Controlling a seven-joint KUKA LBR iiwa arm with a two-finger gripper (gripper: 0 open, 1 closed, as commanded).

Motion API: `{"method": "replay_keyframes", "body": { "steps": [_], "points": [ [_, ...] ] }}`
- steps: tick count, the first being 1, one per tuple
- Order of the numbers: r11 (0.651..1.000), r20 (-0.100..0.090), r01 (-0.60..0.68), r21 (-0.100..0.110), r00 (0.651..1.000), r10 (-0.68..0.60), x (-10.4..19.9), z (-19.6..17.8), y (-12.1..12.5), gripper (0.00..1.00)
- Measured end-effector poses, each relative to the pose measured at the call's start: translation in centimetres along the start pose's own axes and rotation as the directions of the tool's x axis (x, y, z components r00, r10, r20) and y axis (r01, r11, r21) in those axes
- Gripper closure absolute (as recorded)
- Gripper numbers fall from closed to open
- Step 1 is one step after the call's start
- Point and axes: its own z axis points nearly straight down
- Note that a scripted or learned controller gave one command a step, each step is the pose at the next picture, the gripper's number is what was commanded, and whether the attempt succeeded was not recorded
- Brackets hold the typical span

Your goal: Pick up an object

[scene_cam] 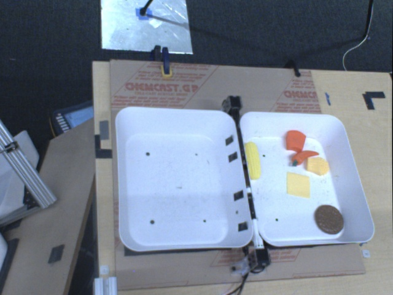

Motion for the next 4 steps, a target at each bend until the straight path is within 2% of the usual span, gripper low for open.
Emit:
{"method": "replay_keyframes", "body": {
  "steps": [4],
  "points": [
    [1.000,0.000,0.000,0.000,1.000,0.000,0.01,0.00,0.00,1.00]
  ]
}}
